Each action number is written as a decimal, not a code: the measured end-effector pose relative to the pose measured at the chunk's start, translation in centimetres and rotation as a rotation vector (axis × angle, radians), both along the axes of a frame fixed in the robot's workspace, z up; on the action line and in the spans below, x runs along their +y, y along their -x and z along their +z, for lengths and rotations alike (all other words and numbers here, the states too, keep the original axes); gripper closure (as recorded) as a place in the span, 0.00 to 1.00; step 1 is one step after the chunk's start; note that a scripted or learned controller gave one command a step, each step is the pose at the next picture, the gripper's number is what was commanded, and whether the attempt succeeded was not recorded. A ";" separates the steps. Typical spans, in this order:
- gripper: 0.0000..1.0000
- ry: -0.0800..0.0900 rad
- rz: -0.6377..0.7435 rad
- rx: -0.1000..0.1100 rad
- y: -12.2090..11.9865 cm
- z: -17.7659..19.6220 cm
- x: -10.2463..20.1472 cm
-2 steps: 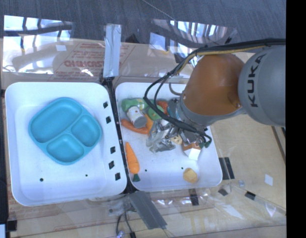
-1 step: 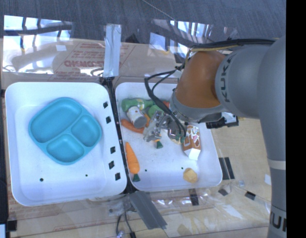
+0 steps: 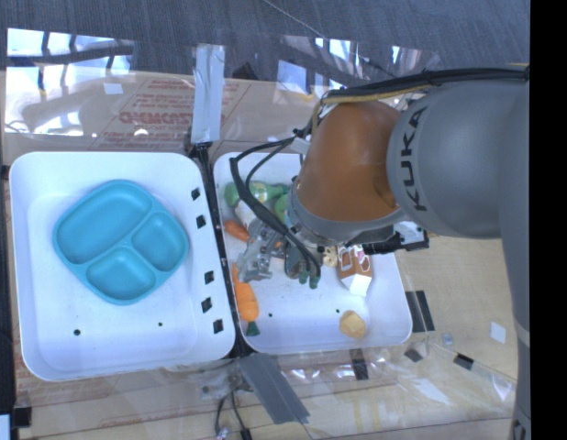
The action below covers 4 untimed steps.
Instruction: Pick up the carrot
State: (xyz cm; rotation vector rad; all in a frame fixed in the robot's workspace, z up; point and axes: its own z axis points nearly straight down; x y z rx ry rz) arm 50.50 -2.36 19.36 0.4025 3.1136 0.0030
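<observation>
Reaches in from the right: grey arm [image 3: 453,159], its orange band [image 3: 348,168] looming over the back half of the right bin [image 3: 302,326]. Hangs below that band, toward the bin's left wall: gripper [image 3: 258,257], a metallic cluster low over the bin floor. Released or clenched: cannot tell, with dark cables [image 3: 265,154] and the wrist crowding it. Nothing seen grasped.

Lies near the front-left corner of the right bin, just beside the left wall: carrot [image 3: 248,301], orange, lengthwise along that wall, green end toward the front edge. Sits just in front of the gripper, apparently apart from it, though touching or not is hard to judge.

Also along the left wall, farther back than the gripper: a small orange piece [image 3: 236,230]. Toward the back-left corner, partly under the arm: green items [image 3: 274,195]. Near the right wall: a red-and-white box [image 3: 355,262], with a white block [image 3: 360,284] touching its front side. Close to the front edge, toward the front-right corner: a yellow lump [image 3: 353,323].

Holds a blue plate [image 3: 118,241] with three compartments, near its middle: left bin [image 3: 45,324]. Runs back from the seam between the bins across brown cardboard [image 3: 127,108]: a strip of grey tape [image 3: 207,94].
</observation>
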 end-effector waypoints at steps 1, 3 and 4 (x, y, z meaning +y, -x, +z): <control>1.00 0.002 0.189 0.000 -0.7 -0.2 3.5; 1.00 0.000 0.484 0.000 1.1 3.1 19.4; 1.00 0.002 0.946 -0.001 1.1 4.4 23.4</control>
